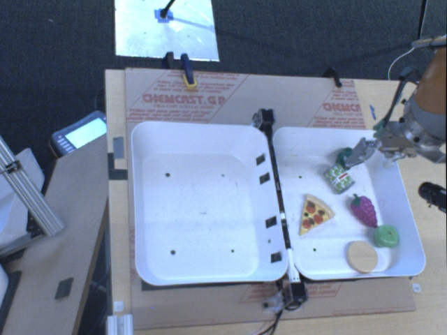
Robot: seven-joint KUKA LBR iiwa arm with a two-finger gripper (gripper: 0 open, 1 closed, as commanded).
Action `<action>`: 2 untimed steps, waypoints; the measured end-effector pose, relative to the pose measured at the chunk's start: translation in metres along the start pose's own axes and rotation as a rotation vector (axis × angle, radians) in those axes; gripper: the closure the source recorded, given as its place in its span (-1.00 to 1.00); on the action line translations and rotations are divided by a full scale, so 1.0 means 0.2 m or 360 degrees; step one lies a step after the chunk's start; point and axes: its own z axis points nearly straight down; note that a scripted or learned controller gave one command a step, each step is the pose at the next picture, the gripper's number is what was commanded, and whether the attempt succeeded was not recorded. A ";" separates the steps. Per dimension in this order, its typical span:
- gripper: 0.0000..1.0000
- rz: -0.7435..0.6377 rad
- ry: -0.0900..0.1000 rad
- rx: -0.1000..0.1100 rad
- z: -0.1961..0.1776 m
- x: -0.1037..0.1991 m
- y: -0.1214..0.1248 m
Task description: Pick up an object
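Two shallow white bins sit side by side on the surface [244, 89], in the middle of the frame. The left bin [150, 142] takes the center-left part, and the right bin [412, 253] takes the center-right part. The arm [427, 103] comes in from the right edge of the frame, in its upper half, and its gripper [357, 153] hangs over the upper part of the right bin. I cannot tell if the jaws are apart or together, because the tip is small and blurred here. Just below the gripper there is a small green and white box [339, 178], and a dark green thing [343, 157] lies close to the tip; I cannot tell if they touch. Lower in the same bin a pizza slice [315, 213] lies near the center, with a purple bunch of grapes [364, 210] to its right. Toward the lower right corner of the bin sit a green round fruit [385, 236] and, just left of it and lower, a tan round disc [362, 256]. At the upper left of the frame a shiny metal plate [166, 19] lies on the dark floor.
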 end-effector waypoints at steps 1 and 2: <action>-1.00 -0.0004 -0.0002 0.0001 0.86 -0.04 0.24; 1.00 -0.0003 -0.0001 -0.0004 0.77 -0.04 0.24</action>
